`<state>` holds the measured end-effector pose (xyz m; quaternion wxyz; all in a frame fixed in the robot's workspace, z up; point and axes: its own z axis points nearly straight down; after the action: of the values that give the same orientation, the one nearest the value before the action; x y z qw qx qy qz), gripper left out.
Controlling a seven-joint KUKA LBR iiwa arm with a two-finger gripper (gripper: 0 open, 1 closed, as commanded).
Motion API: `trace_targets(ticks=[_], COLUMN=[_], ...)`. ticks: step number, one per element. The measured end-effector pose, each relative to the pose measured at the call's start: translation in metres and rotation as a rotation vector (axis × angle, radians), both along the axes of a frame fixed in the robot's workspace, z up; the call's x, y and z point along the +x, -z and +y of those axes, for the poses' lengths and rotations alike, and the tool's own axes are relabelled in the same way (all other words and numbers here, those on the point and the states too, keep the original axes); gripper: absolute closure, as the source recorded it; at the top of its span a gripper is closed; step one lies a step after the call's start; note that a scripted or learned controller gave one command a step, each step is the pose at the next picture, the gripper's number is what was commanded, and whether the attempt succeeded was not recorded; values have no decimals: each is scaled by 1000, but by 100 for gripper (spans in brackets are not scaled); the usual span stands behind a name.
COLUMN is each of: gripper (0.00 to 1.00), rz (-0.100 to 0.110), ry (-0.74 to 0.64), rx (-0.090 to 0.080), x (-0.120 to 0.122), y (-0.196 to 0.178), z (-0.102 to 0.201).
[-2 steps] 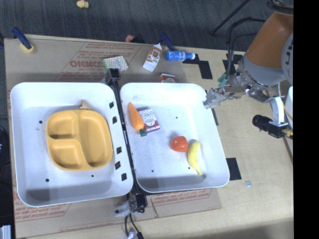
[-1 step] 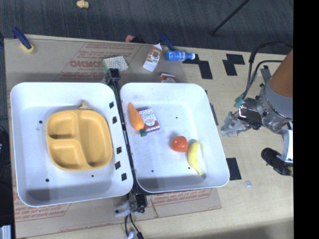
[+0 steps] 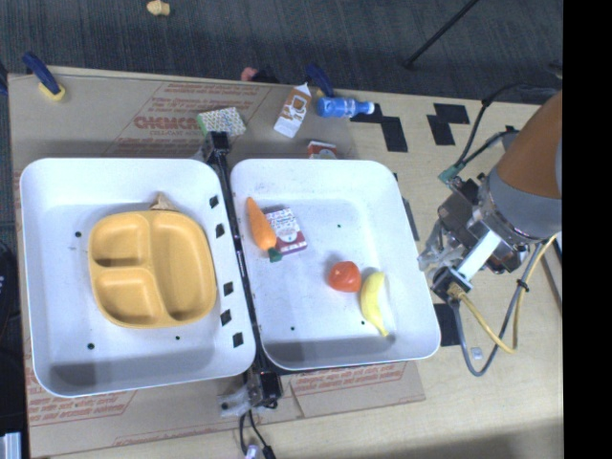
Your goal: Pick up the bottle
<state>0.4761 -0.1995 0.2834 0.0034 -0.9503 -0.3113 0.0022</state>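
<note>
Bottle (image 3: 342,108), blue with a pale cap end, lies on its side on the bench behind the right bin (image 3: 406,213), outside of it, just beside a small carton (image 3: 293,111) to its left. My gripper (image 3: 448,261) is well apart from it, at the right of the right bin, just past its rim and over the bench. If my fingers are spread or pressed together I cannot tell, because the gripper is seen from the side among cables; nothing visible sits between them. Inside the right bin lie a carrot (image 3: 259,224), a small box (image 3: 286,230) touching it, a tomato (image 3: 344,275) and a banana (image 3: 373,301) just beside the tomato. The left bin (image 3: 38,256) holds a yellow divided plate (image 3: 151,267).
</note>
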Motion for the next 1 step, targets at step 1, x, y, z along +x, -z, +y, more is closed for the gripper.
trace_targets(ticks=[1], gripper=[100], rz=[1], ry=[83], rx=[-1], x=[0], y=[24], z=[-11])
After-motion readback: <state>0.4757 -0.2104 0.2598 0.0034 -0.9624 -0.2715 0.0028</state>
